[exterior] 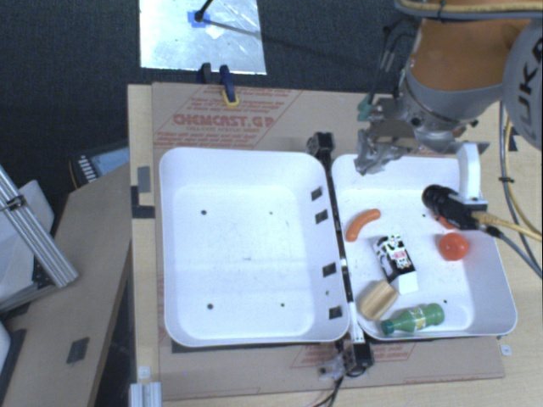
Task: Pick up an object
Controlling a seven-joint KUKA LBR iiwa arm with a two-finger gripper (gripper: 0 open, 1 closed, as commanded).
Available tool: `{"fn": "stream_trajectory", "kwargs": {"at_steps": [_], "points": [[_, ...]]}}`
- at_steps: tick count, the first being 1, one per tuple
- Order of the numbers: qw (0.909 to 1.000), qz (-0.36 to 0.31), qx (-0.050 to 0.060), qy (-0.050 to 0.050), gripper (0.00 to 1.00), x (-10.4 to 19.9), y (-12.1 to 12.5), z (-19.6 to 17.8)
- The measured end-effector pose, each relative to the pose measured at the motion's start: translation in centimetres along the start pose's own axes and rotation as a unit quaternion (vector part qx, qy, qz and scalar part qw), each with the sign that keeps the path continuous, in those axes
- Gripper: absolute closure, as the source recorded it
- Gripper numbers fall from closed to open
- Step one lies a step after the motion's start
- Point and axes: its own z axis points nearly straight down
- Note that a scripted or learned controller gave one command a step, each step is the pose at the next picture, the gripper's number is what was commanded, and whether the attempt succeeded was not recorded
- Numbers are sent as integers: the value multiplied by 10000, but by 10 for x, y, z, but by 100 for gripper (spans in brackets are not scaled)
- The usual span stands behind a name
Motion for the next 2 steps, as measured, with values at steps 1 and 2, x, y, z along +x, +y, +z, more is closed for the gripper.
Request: {"fn": "stream_trajectory", "kwargs": {"at_steps": [1, 2], "points": [[10000, -19, -17, 10, 100, 63, -11, -10], [10000, -3, -27, 13, 100, 69, -74, -52]]}}
